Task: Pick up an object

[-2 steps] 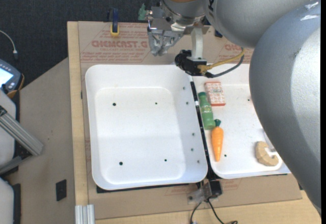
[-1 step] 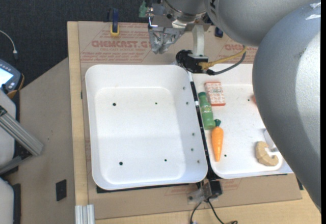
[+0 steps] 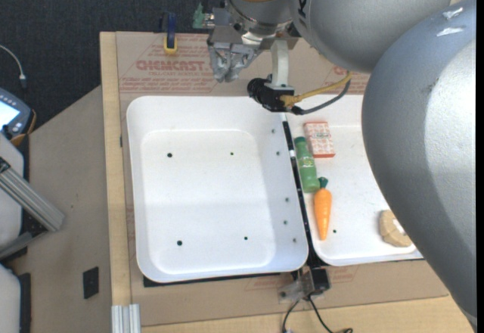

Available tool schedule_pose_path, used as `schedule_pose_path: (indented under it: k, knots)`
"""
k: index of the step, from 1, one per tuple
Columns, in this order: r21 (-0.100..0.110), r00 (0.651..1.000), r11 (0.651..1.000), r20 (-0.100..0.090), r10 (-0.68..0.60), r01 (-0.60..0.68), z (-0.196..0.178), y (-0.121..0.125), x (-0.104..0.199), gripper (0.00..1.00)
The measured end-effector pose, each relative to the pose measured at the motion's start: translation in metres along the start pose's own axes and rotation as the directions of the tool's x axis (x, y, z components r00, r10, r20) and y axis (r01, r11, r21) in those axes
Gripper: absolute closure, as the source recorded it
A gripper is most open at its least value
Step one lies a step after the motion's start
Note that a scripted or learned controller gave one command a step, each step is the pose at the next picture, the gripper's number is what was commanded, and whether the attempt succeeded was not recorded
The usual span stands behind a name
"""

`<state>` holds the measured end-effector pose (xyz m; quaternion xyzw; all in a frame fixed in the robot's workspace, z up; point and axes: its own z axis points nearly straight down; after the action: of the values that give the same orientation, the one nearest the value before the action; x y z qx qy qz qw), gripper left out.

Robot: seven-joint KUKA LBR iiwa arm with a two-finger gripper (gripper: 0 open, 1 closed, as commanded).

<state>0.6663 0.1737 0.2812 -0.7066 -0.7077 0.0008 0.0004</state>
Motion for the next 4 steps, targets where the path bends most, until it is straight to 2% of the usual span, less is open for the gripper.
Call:
schedule_pose_path:
  k: [1, 2, 4]
  knots:
    - [-0.005, 1.000, 1.000, -0.001, -0.002, 0.002, -0.011, 0.000, 0.038, 1.00]
    - [-0.015, 1.000, 1.000, -0.005, -0.002, 0.002, -0.128, 0.001, 0.052, 1.00]
    - [-0.006, 1.000, 1.000, 0.000, -0.001, 0.001, -0.171, 0.000, 0.051, 1.00]
